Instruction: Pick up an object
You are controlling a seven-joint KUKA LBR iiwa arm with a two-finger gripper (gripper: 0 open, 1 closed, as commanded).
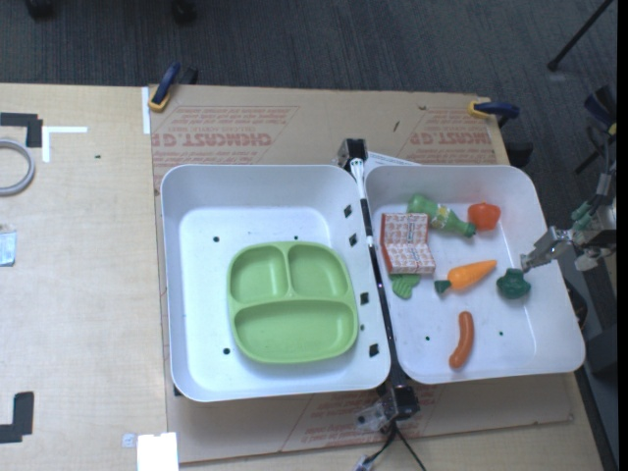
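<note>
Desk (78,292): pale wood, with a cardboard sheet under two shallow white bins set side by side.

Left bin (186,292): holds one green divided plate (292,302), lying flat near the middle.

Right bin (549,351): holds the candidate objects.
- Patterned box (406,243), upper left, close to the divider.
- Green stalk-like toy (442,216), just beside the box's upper right corner.
- Red-orange round toy (484,215), near the stalk's far end.
- Carrot (467,275), centre, lying at a slant.
- Small green leafy piece (403,287), just below the box.
- Broccoli-like dark green piece (512,284), near the right wall.
- Sausage (461,340), lower centre, apart from the rest.

Pincer (538,255): at the right bin's right wall, tips just above and beside the broccoli-like piece. Too small and blurred to tell whether it is spread or closed; nothing is seen held.

Step in hand, as judged: approach, with no grasp yet made. The broccoli-like piece is the nearest target.

Next move calls for: a short shift toward that piece, descent until the tips straddle it, then closure. The bin wall lies close, so clearance on that side looks tight.
</note>
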